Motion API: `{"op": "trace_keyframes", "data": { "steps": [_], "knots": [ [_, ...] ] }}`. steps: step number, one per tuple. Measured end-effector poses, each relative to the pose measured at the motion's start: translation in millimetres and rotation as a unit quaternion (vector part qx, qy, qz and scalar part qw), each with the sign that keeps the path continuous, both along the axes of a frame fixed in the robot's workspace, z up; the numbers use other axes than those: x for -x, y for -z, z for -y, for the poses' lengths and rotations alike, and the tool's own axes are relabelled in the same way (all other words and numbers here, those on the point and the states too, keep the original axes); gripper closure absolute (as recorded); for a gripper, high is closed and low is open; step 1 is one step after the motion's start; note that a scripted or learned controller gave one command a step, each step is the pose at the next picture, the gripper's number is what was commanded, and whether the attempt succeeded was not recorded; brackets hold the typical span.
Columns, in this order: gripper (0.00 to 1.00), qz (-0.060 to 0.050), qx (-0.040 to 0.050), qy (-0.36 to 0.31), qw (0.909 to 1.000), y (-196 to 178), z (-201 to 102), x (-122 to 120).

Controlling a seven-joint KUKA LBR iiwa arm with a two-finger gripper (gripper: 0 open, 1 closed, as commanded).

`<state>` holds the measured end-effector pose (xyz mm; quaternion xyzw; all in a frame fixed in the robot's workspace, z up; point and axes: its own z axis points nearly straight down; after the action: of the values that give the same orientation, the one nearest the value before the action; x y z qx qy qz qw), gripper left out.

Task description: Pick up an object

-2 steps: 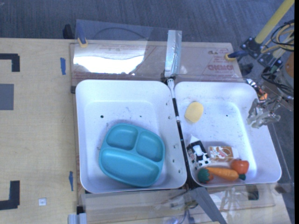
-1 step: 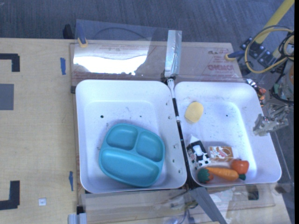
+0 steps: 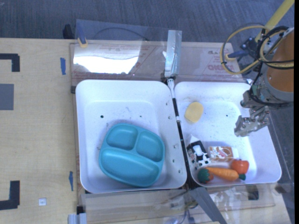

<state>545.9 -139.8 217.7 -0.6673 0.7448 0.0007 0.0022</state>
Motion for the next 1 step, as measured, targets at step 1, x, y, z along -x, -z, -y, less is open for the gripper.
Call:
{"op": "trace_keyframes", "data": {
  "steps": [1],
  "knots": [
    [1.00,0.000,0.0009,-0.104,0.9945,17.1,62.8,10.8]
  ]
}}
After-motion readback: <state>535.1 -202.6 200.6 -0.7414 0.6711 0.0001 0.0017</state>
